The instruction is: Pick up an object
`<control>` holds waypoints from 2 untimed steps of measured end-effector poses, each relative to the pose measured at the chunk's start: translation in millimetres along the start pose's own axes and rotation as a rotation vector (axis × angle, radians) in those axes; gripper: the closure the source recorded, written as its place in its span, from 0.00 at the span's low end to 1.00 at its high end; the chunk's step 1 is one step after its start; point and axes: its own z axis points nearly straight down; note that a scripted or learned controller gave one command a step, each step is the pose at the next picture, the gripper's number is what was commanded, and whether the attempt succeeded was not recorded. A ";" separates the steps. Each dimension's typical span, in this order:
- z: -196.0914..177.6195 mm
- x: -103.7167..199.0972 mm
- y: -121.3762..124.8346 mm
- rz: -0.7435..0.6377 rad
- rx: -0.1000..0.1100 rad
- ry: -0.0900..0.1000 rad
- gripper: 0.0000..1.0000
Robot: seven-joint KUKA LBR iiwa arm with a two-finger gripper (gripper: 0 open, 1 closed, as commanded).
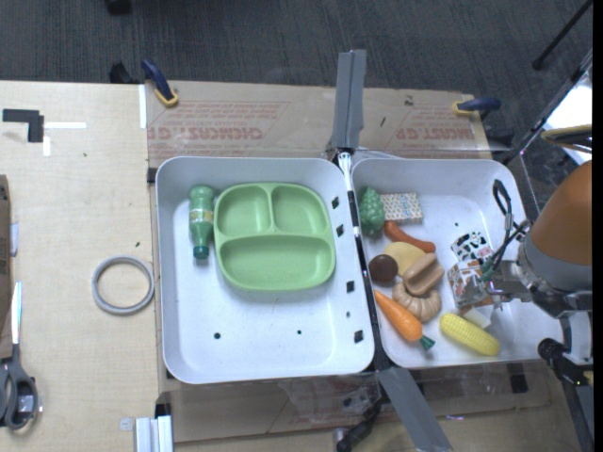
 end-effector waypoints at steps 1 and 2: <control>-96.2 74.9 37.6 -0.038 0.001 0.000 1.00; -25.2 73.6 42.9 -0.134 -0.018 -0.003 1.00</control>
